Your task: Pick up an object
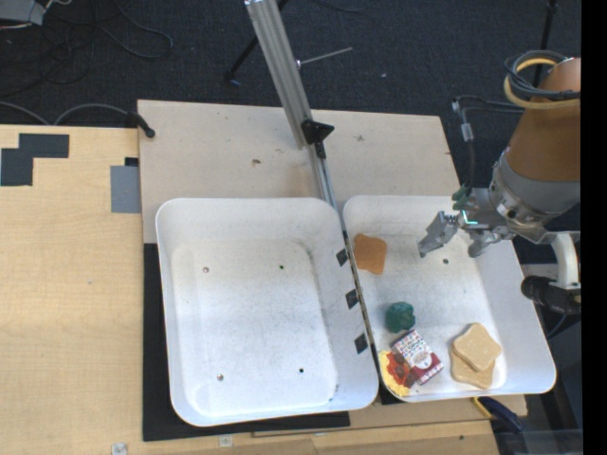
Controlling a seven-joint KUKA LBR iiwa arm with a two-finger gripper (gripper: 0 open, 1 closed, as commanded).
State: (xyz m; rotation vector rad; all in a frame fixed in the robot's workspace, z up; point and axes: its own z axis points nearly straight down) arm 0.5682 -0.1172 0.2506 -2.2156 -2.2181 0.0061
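In the right bin lie an orange-brown slab near the left wall, a dark green lump in the middle, a red and white packet over something yellow at the front, and a tan bread-shaped piece at the front right. My gripper hangs over the bin's back right part, fingers spread open with nothing between them. It stands well right of the orange-brown slab and above the bin floor.
The left bin sits beside the right one, with black clips along the shared wall. A slanted aluminium rail rises behind the bins. The light wooden bench top extends left.
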